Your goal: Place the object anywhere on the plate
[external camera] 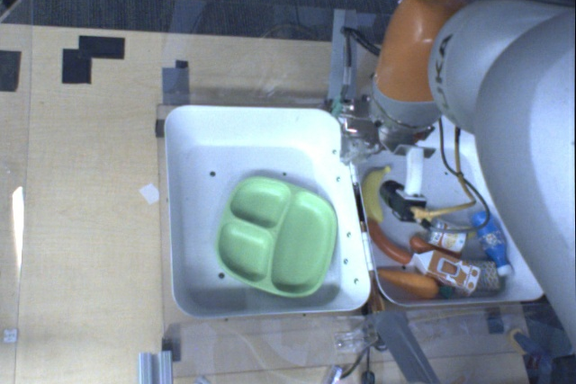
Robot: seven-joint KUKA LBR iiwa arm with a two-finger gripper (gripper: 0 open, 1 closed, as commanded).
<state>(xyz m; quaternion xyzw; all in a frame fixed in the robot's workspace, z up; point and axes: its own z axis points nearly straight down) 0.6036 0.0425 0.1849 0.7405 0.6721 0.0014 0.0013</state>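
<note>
Whether the gripper [378, 144] is open or closed cannot be told from above, since the wrist hides its tip; nothing can be seen held in it. It hangs over the far left corner of the right bin [447, 180], close to the wall shared with the left bin [193, 193].

The task names no particular object. The likeliest candidate seems to be the banana [373, 193], which lies just under and slightly nearer the camera than the gripper, against the shared wall. It is yellow, smooth and gently curved, and its long axis runs along that wall, so a grasp would have to close across its width.

The plate [279, 238] sits in the left bin, toward its near right part. It is pale green, probably plastic, rounded at the corners and split into three shallow compartments. From the gripper it lies to the view's left and nearer the camera, so any carry must clear the wall between the bins.

Farther off in the right bin are two reddish sausage-shaped pieces [389, 245], a printed carton [450, 270] and a bottle with a blue cap [492, 238], crowded together.
</note>
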